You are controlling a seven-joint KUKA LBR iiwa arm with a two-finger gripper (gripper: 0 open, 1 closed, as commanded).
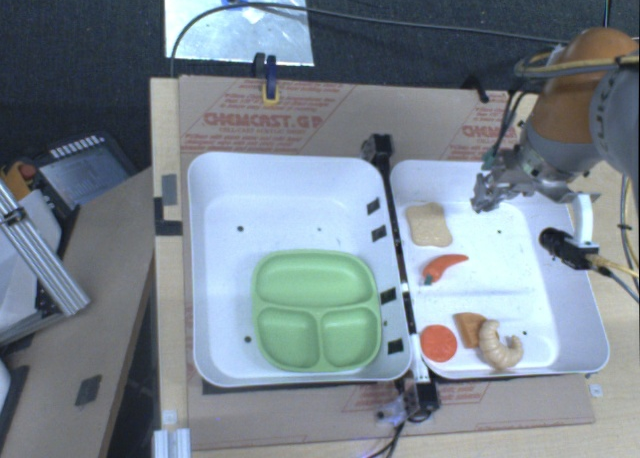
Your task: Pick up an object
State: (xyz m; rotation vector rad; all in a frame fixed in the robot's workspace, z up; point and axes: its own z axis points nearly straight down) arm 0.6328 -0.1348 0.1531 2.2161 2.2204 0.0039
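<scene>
Your claw (486,196) hangs over the far part of the right bin (570,291), just right of the tan slice (429,224); whether it is apart or together, you cannot tell. Nothing sits in it. Pick one target, probably that slice as the closest, centre over it, then drop straight down clear of the red pepper (444,266).
</scene>
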